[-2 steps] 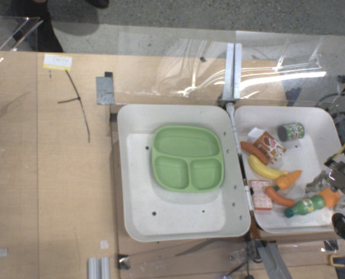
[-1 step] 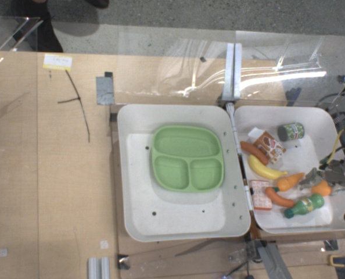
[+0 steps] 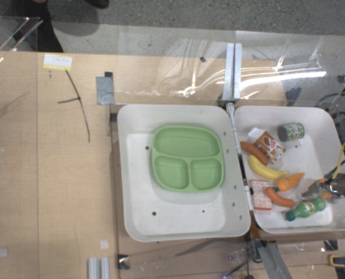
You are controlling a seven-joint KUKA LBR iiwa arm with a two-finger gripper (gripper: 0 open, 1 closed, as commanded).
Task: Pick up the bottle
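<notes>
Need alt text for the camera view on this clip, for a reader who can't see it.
A green bottle lies on its side near the front of the right bin, with the gripper just above it at the bin's right edge. A banana, carrot and can share that bin; the left bin holds a green divided tray.

- The gripper [image 3: 325, 189] shows at the right edge of the camera view, low in the frame, reaching in from the right.
- Its metallic tip points leftward.
- Cables trail beside it; the finger spacing is too small to read.
</notes>
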